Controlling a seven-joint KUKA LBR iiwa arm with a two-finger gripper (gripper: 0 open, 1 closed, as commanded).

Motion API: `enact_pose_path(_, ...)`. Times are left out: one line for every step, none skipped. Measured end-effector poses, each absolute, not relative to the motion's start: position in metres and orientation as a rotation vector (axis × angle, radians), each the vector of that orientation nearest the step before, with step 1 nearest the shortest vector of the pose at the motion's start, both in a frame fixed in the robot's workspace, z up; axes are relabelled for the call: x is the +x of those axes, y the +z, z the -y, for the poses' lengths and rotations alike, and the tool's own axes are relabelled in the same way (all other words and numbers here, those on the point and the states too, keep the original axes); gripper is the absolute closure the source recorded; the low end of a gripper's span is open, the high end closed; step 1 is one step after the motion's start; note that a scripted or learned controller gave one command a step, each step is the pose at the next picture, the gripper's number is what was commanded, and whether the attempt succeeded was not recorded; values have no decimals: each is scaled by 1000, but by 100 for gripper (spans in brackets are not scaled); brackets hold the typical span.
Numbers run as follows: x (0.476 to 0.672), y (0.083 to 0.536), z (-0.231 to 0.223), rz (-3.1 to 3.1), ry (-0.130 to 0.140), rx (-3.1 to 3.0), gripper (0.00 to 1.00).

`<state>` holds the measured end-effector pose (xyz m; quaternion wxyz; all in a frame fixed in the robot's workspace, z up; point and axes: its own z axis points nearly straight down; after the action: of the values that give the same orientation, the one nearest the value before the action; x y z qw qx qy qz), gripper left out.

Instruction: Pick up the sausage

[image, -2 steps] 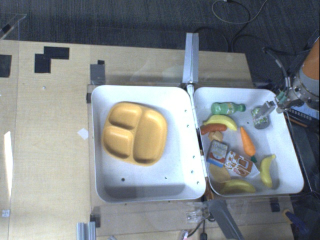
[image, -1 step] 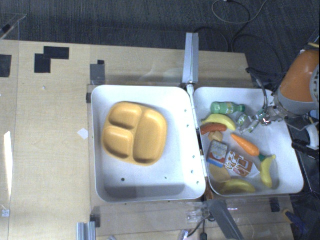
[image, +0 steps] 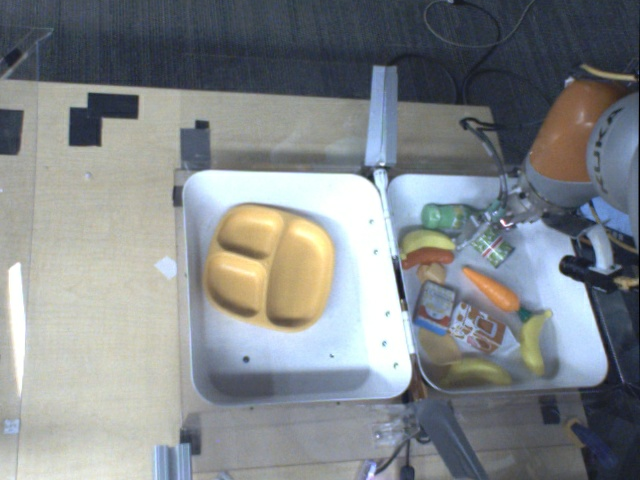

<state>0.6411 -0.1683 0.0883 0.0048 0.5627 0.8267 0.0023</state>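
The sausage (image: 428,258) is a short reddish-brown link lying in the right bin (image: 590,363), close to its left wall and just below a yellow piece of fruit (image: 427,240). My gripper (image: 502,218) hangs over the upper middle of that bin, to the right of the sausage and a little above it, well apart from it. The arm's orange band (image: 562,138) rises behind it at the right. A small green and white packet (image: 490,247) lies right under the gripper's tip.
The right bin also holds a green bottle (image: 445,215), a carrot (image: 490,288), a small carton (image: 437,306), a printed packet (image: 478,326) and two bananas (image: 535,340). The left bin (image: 290,373) holds a yellow compartment tray (image: 270,266). A metal divider (image: 382,118) stands between the bins.
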Motion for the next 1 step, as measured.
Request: enact_pose_path(599,243,206,-2621,4,1714,0)
